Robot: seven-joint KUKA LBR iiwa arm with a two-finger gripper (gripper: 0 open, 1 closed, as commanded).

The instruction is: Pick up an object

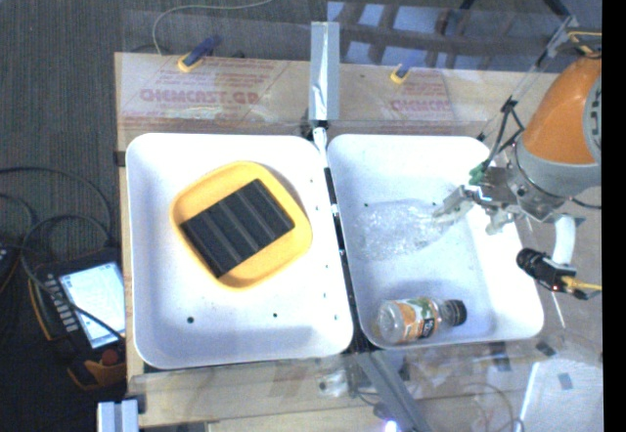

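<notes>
Bottle (419,317) laid on side at near edge of right bin (509,323), untouched. End effector (460,203) hung over crumpled clear plastic (396,228); grip state cannot be told.

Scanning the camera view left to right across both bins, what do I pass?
Yellow tray with a black ribbed insert in the left bin → crumpled clear plastic in the right bin → bottle lying on its side → gripper at the plastic's right end.
</notes>
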